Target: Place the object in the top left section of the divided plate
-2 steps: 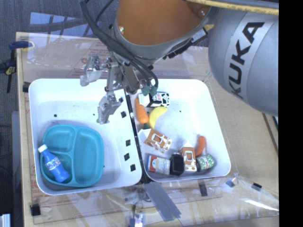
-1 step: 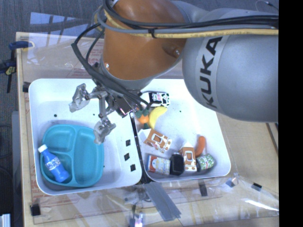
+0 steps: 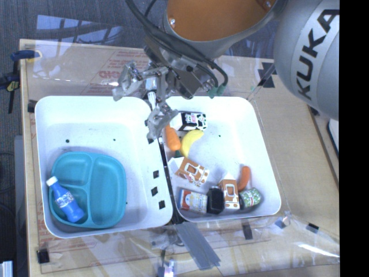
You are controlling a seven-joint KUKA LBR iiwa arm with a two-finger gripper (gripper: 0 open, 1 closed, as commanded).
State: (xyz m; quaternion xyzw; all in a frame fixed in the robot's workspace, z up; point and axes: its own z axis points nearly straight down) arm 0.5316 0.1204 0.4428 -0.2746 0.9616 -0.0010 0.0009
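A teal divided plate [image 3: 106, 183] lies in the left bin's near-left part. A small blue bottle [image 3: 65, 201] rests in the plate's near-left section. My gripper [image 3: 157, 122] hangs over the wall between the two bins, near their far end. An orange carrot-shaped piece [image 3: 172, 138] lies just right of and below the gripper tip, next to a yellow lemon [image 3: 192, 142]. Whether the gripper touches the carrot piece is hidden by its own metal parts.
The right bin [image 3: 260, 149] holds a black-and-white carton [image 3: 194, 120], an orange patterned box [image 3: 192, 172], a second carrot piece [image 3: 245, 177], a green can [image 3: 251, 198] and several small packages along its near wall. The left bin [image 3: 92, 120] has bare floor at the back.
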